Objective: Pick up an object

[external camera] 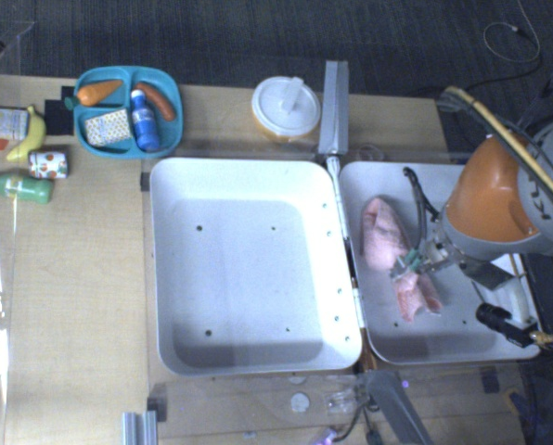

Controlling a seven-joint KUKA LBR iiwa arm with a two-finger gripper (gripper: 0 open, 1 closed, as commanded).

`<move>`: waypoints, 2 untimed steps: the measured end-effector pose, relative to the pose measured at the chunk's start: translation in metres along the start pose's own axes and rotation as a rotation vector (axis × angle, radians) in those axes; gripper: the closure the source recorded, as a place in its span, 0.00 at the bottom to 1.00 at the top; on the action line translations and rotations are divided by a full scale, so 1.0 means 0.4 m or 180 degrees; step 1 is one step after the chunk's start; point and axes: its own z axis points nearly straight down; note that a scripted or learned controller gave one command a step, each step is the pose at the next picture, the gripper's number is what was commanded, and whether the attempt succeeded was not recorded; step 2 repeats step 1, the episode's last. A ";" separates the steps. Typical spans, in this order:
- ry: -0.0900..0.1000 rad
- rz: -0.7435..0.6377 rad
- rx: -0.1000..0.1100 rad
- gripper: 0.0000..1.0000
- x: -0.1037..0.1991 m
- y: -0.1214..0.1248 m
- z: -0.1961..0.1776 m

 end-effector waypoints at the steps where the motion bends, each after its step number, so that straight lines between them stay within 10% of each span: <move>1: 0.0071 -0.0282 0.0077 1.00 -0.025 0.287 -0.190; 2: 0.0071 -0.0282 0.0077 1.00 -0.025 0.287 -0.190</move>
